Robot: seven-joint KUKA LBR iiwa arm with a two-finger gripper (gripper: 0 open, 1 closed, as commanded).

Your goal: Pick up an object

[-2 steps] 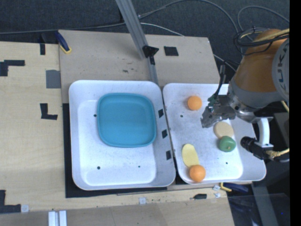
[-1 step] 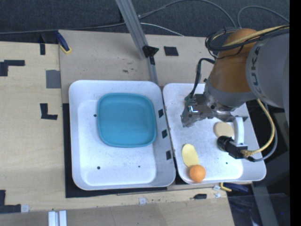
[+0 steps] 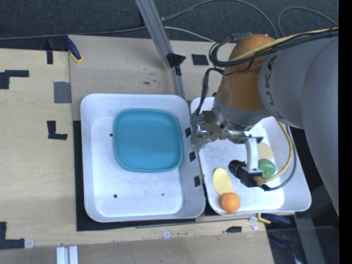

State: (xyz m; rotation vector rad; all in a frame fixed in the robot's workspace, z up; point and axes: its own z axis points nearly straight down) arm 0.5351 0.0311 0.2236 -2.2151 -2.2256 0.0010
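One hand above right bin, at left wall.

Arm, cut off at right, covers right bin's far half. Green object partly hidden by robot hardware; shape unclear.

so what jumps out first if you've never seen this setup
The grey arm with its orange band looms over the right bin. A teal plate lies in the middle of the left bin. At the right bin's near end, an orange ball sits beside a pale yellow piece.
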